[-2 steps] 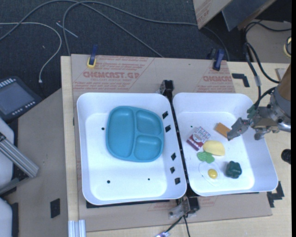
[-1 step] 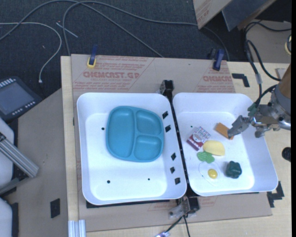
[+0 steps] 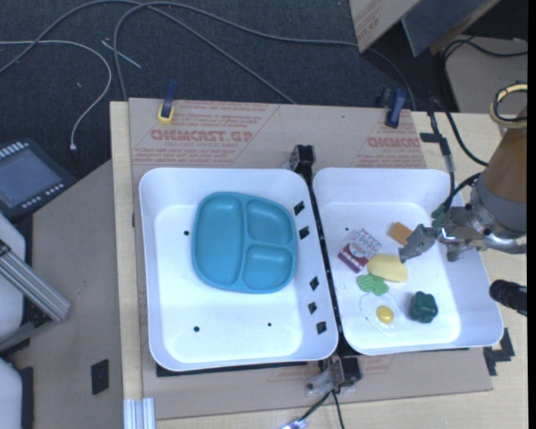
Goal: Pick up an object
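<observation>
The right bin [image 3: 381,186] holds several small toy foods: an orange block [image 3: 400,230], a red and white packet [image 3: 360,248], a yellow lump [image 3: 388,268], a light green piece [image 3: 373,285], a white piece with a yellow centre [image 3: 383,315] and a dark green pepper [image 3: 423,307]. My gripper [image 3: 434,246] hangs over the bin's right side, just right of the orange block and above the yellow lump. Its two fingers stand apart, open, with nothing between them. One fingertip [image 3: 414,245] points down-left toward the yellow lump.
The left bin [image 3: 167,276] holds a blue divided plate [image 3: 245,243]. A black divider with clips [image 3: 311,251] runs between the bins. Cables lie on the dark floor behind the bench, and a cardboard box [image 3: 381,21] stands at the back right.
</observation>
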You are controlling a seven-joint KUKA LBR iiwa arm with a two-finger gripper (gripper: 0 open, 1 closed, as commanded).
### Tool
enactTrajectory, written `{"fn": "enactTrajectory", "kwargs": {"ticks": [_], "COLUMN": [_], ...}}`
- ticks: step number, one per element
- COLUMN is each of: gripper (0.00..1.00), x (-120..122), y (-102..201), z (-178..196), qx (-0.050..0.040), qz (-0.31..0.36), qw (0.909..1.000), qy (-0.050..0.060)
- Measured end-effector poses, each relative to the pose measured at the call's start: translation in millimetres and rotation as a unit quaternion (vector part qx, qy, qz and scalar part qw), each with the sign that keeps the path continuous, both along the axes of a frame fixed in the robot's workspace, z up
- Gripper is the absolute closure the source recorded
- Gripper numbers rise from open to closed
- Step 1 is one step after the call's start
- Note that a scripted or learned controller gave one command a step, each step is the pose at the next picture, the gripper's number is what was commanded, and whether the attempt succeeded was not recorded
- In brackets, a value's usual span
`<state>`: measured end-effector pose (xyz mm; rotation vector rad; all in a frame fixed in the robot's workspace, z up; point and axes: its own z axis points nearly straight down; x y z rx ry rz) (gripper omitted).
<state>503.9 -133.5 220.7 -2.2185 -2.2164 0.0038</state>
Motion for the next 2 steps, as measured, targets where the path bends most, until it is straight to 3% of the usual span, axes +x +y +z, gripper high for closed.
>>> {"fn": "enactTrajectory", "kwargs": {"ticks": [2], "gripper": [0.0], "x": [-19], "y": [3], "z": [-115], "qx": [0.0005], "qz": [0.0], "qw": [1.0], "qy": [0.001]}}
